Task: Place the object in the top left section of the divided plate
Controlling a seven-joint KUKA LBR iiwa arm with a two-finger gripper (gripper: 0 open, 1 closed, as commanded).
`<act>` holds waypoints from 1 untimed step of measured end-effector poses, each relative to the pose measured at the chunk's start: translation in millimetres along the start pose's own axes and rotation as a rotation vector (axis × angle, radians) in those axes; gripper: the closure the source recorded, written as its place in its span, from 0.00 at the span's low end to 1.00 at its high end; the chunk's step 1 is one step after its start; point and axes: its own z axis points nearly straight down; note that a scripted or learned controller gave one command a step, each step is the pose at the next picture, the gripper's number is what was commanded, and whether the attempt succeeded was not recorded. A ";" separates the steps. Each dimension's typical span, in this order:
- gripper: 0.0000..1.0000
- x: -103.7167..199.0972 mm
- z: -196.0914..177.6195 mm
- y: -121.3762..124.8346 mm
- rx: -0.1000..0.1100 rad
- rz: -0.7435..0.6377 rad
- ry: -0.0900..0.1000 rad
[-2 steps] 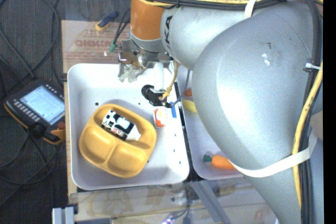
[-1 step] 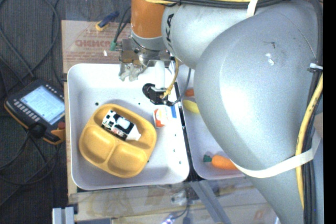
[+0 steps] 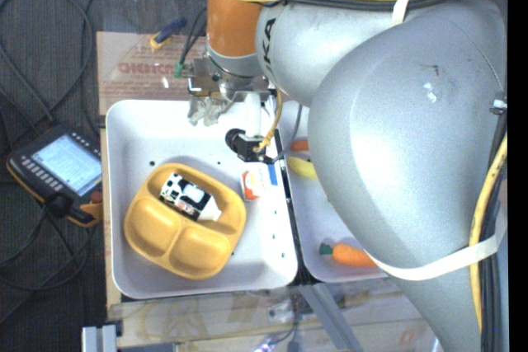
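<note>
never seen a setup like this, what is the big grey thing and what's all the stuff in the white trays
The big grey thing is a robot arm, seen by one camera looking down from above. Its gripper hangs over the far edge of the left white bin. In that bin sits a yellow divided plate with a small black-and-white carton lying in one section, and a small red-and-white packet beside it. The right bin holds a carrot and something yellow.

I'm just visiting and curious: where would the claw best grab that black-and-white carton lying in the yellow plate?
Probably from straight above, pinching the black-and-white carton across its narrow width at mid-length. It lies flat and slanted in the yellow plate, whose rim blocks a sideways approach.
</note>
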 end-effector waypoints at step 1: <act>1.00 0.2 -7.7 -0.6 0.003 -0.001 -0.002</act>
